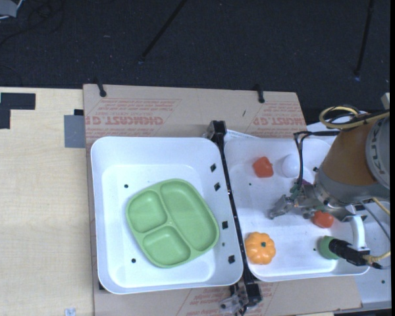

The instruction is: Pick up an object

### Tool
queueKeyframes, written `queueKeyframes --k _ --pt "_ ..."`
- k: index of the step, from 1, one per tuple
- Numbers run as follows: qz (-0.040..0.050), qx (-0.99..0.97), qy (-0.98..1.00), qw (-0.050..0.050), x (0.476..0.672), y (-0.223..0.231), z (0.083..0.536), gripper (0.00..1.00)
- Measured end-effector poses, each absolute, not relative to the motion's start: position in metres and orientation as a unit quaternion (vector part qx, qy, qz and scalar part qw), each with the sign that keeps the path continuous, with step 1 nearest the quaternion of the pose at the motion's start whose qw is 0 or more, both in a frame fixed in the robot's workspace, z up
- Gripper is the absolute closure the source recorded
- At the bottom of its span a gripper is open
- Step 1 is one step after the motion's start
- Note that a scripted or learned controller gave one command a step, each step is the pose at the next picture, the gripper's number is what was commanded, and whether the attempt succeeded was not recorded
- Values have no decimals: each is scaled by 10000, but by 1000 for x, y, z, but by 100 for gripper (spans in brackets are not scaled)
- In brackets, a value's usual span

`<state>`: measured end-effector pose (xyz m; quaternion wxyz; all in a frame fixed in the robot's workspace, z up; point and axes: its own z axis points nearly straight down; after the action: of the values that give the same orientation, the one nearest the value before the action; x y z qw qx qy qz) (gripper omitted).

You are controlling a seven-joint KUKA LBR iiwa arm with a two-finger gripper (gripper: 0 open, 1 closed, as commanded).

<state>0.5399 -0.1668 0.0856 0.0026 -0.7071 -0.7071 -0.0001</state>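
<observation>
Objects lie in the right bin (276, 272): a pumpkin (259, 248) near its front edge, an orange block (263, 167) toward the back. Gripper (284, 207) hangs mid-bin, fingers apart, holding nothing; closing there would likely catch air. Left bin (112, 170) carries a green tray (172, 223).

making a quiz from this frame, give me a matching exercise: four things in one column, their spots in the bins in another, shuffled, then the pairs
Things:
1. green divided plate
2. orange pumpkin
3. red-orange block
4. white ball

Places:
A. right bin, near front edge by the divider
B. right bin, far part, just right of the block
C. left bin
D. right bin, far part, left of the ball

Pairs: 1-C, 2-A, 3-D, 4-B
</observation>
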Motion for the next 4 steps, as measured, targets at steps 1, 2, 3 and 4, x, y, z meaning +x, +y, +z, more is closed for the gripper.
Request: queueKeyframes --k 1,2,3,4 --pt "2 -7084 -7058 18 540 -169 98 100" --pt "-4 -7066 -7076 -3 542 -164 142 100" --pt "-8 -7067 -7075 -14 541 -166 205 100" --pt "-11 -7066 -7076 -20 541 -166 268 100"
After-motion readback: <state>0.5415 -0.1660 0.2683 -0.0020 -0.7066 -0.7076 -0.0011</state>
